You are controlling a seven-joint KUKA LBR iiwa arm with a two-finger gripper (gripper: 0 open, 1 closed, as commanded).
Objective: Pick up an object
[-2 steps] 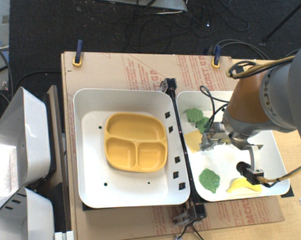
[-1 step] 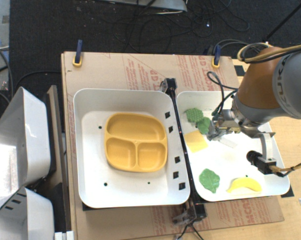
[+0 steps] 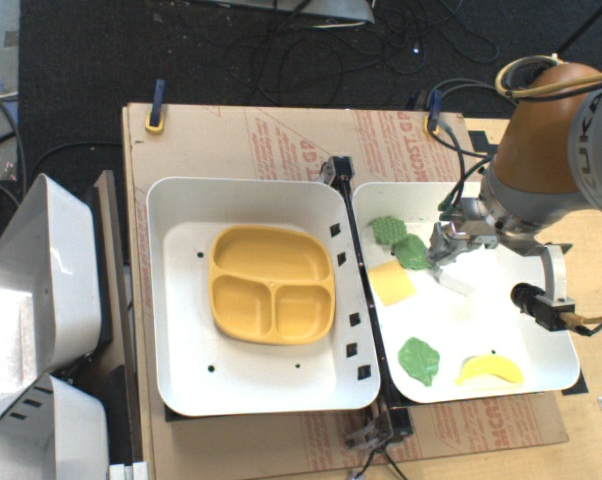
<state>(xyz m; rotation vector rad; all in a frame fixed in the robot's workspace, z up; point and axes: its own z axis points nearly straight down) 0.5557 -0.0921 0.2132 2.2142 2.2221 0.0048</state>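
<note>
The right bin holds several small items. Two dark green pieces lie at its upper left, with a yellow block just below them. Along the front wall lie a bright green lump and a yellow banana. My gripper hangs low in this bin, right beside the lower dark green piece and just up and right of the yellow block. Nothing can be seen held in it.
The left bin carries a yellow divided plate. A black divider with clips runs between the bins. A black fitting sticks out from the arm over the right bin's right side. White tubs stand far left.
</note>
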